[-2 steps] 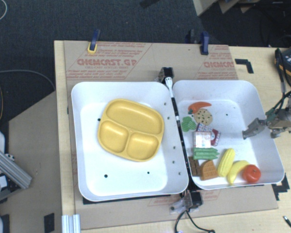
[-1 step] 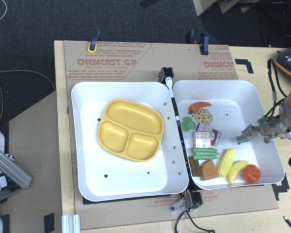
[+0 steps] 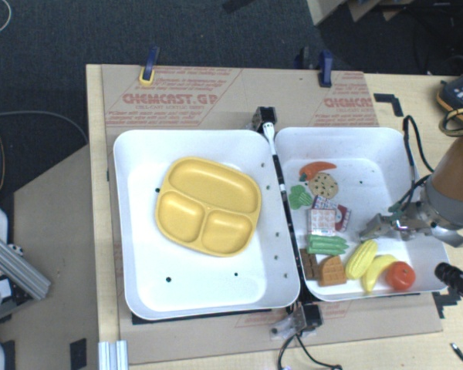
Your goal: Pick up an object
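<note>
The right bin holds several toy foods: an orange carrot, a speckled cookie, a green broccoli piece, a white and pink packet, a green pod, a brown bar, a toast slice, a yellow corn cob, a banana and a red tomato. My gripper hangs low over the bin's right half, just above the corn cob and to the right of the packet. Nothing is visibly held in it.
In the left bin lies a yellow divided plate. A black divider clip sits at the back between the bins. Blue and yellow clamps hold the cardboard at the rear. The arm covers the bin's right wall.
</note>
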Tool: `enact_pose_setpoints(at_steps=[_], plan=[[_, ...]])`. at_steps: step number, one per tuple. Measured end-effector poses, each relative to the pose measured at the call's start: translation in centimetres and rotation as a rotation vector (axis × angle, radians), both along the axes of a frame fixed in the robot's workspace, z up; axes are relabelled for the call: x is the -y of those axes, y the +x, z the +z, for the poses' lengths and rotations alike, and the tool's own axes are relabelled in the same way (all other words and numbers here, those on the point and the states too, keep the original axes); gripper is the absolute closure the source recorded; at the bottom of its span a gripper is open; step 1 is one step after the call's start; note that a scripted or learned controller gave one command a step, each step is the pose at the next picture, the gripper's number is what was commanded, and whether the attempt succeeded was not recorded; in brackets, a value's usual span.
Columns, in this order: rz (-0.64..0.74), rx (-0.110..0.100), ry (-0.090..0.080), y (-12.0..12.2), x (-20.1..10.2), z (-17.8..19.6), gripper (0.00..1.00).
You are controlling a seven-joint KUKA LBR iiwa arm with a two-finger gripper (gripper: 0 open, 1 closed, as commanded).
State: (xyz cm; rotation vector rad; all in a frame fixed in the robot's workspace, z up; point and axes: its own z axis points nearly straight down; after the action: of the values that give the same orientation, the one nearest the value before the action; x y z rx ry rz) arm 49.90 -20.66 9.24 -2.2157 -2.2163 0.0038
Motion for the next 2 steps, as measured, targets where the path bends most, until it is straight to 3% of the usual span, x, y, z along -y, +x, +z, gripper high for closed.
enact_pose_setpoints(at_steps=[1, 2], plan=[[-0.001, 0.004, -0.002, 0.0, -0.1, -0.8, 0.0], [-0.002, 0.008, -0.004, 0.0, 0.0, 0.3, 1.0]])
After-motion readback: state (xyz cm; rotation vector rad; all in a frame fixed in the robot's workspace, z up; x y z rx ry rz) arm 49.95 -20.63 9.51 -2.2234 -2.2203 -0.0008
